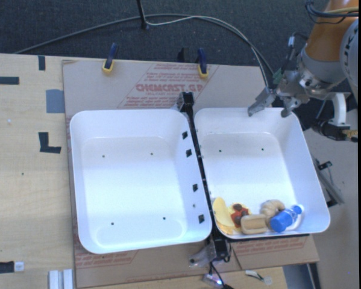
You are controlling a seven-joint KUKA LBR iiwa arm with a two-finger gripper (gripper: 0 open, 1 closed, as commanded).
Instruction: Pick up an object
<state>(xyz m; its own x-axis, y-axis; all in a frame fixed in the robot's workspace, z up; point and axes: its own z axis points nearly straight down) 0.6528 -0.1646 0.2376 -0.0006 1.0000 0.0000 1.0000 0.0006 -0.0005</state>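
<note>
My gripper hangs over the far rim of the right bin, near its back right corner, with its two fingers spread open and nothing between them. The objects lie in a cluster at the bin's near edge, far from the gripper: a yellow banana-like piece, a small red and dark object, a tan bread-like block, a beige lumpy piece and a blue bottle with a clear end.
The left bin sits beside the right one, joined by a black divider with clips. Both rest on a cardboard sheet held by two yellow and blue clamps. A grey cable runs across the back toward the arm.
</note>
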